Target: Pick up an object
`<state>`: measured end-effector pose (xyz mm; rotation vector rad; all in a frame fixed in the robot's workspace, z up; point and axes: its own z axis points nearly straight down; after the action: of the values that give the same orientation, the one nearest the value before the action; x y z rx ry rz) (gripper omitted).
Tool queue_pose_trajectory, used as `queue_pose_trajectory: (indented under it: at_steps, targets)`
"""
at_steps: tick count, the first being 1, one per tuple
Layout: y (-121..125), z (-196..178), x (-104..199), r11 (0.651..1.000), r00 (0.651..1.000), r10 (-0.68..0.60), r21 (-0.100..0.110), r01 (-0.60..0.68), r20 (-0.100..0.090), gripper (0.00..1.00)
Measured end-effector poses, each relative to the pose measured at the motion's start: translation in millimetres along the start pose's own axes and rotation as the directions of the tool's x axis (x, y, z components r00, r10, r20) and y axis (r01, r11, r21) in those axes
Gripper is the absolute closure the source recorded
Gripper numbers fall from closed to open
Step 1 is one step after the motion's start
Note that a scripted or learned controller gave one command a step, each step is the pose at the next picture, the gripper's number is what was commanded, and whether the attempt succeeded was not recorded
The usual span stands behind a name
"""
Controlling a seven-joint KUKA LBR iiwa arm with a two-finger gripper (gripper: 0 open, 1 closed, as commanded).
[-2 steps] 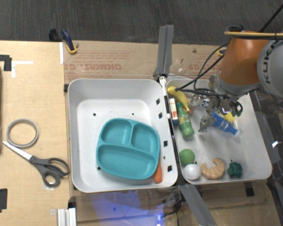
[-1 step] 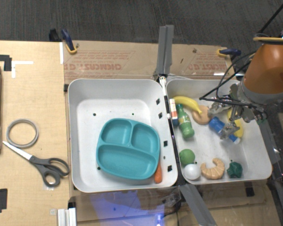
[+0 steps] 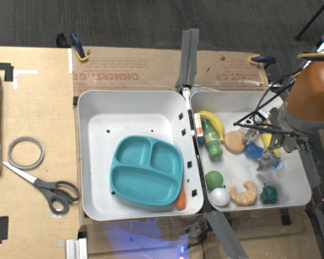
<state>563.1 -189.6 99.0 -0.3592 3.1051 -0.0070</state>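
The arm, with its orange band [image 3: 313, 90], reaches in from the right over the right bin [image 3: 297, 198]. My gripper [image 3: 269, 159] hangs low above that bin's right middle, next to a blue block [image 3: 253, 151] and a yellow piece [image 3: 267, 141]. Just left of them lies a tan round object [image 3: 234, 142]. A banana [image 3: 214, 124] and a green bottle [image 3: 211, 141] lie along the bin's left wall. Near the front sit a green ball [image 3: 214, 178], a white ball [image 3: 220, 197], a croissant [image 3: 244, 193] and a dark green toy [image 3: 269, 194].
The left bin [image 3: 97, 117] holds a teal divided plate [image 3: 147, 170] with an orange carrot [image 3: 181, 199] at its front right edge. Scissors [image 3: 46, 188] and a tape roll [image 3: 25, 151] lie on the bench to the left. Cables trail beside the wrist.
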Motion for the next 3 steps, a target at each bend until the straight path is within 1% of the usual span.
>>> queue_pose_trajectory:
  at_steps: [1, 2, 3]
  targets:
    - [28, 0, 26, 0.999, 0.999, 0.037, 0.001, -0.037, 0.0, 0.0]
    - [95, 0, -6, 0.959, 0.959, 0.282, -0.002, -0.282, 0.001, 0.0]
    - [99, 0, 10, 0.932, 0.932, 0.364, -0.001, -0.364, 0.003, 0.0]
